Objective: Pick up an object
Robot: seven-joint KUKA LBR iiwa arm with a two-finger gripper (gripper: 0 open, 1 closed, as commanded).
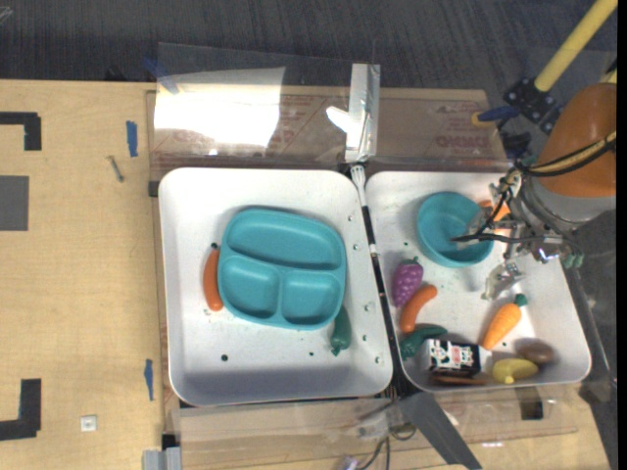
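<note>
My gripper (504,278) hangs over the right bin (573,302), just right of a teal bowl (451,229) and just above an orange carrot (501,324). Nothing can be seen held in it. The grey wrist with its orange band comes in from the upper right. Other toys in this bin are purple grapes (408,280), a red-orange pepper (416,305), a dark green piece (421,334), a black and white carton (453,357), a yellow lemon (514,370) and a brown potato (535,352).
The left bin (186,213) holds a teal divided plate (282,267), an orange sausage (212,280) at its left and a green item (340,333) at its lower right. A raised divider (367,253) separates the bins. A yellow pole (578,32) stands at the top right.
</note>
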